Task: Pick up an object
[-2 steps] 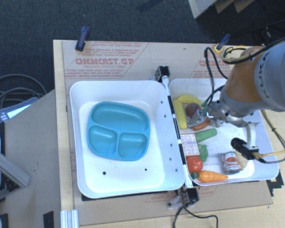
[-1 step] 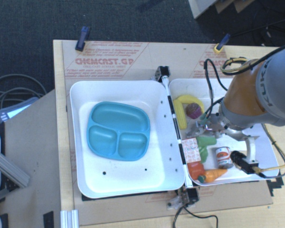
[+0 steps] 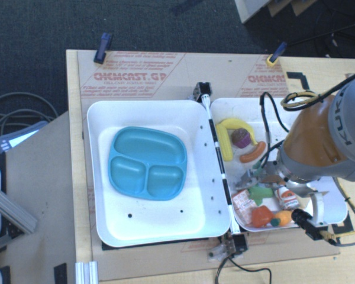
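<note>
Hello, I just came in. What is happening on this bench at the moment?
A grey and orange robot arm reaches into the right bin, low over a pile of toy food: a banana, a sausage, a tomato. Nothing looks lifted yet. The left bin holds a blue divided plate.

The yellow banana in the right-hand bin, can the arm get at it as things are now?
Probably yes. The banana lies uncovered at the far left of the right bin, with only a purple piece and a sausage beside it. The arm hangs over the bin's near half, so a short move should reach it.
</note>
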{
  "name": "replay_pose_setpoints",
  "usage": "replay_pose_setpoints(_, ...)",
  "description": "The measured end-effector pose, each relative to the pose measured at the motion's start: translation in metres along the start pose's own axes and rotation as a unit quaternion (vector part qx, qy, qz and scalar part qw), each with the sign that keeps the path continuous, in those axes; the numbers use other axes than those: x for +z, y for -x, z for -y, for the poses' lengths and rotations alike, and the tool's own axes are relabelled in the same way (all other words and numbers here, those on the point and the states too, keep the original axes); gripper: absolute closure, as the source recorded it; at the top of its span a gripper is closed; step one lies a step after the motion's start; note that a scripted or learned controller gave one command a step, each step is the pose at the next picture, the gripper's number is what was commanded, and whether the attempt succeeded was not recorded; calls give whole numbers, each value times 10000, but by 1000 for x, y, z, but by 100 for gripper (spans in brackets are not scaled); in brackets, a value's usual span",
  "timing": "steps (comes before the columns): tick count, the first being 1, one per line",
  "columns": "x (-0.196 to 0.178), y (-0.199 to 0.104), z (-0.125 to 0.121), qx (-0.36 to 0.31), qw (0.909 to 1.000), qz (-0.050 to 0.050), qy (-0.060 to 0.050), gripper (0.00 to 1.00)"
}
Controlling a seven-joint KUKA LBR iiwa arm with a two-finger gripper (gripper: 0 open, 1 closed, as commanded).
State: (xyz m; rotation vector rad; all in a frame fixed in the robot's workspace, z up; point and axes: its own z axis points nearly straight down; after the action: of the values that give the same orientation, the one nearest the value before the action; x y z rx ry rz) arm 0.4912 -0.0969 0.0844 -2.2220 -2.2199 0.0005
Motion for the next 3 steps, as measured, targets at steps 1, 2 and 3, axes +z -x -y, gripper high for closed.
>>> replay_pose_setpoints(1,-10,0,0,4,10000,1,9,100)
replay_pose_setpoints(2,-10,0,0,1,10000,2,7,0)
replay_pose_setpoints(3,0,17,-87,-6,10000,4,7,0)
